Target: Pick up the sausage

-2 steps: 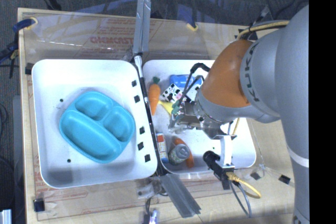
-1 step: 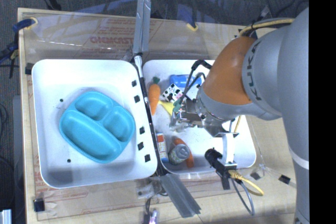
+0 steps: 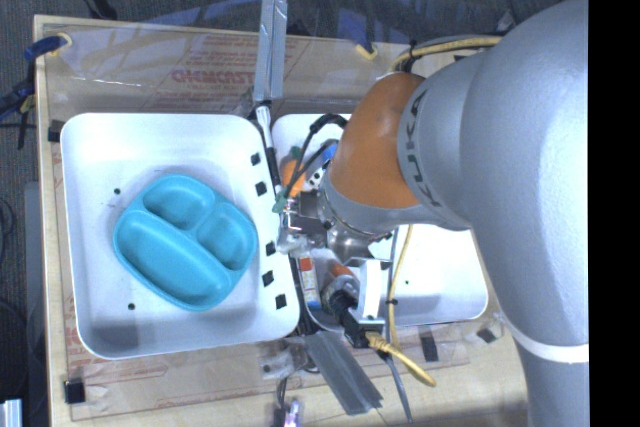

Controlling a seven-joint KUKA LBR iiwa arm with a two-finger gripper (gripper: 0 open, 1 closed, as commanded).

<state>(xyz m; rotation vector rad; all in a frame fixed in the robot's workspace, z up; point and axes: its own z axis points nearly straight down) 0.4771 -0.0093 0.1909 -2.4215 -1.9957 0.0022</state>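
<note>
You see the arm (image 3: 470, 145), lettered KUKA below its orange band, hanging low over the right bin (image 3: 445, 290). The gripper (image 3: 322, 260) is at that bin's left wall, and you cannot tell whether its grip is released or clenched. An orange shape (image 3: 291, 171), possibly the sausage, lies just behind it. A blue divided plate (image 3: 185, 240) lies in the left bin (image 3: 90, 175). The red print on the backing sheet (image 3: 215, 73) is too blurred to read.
</note>
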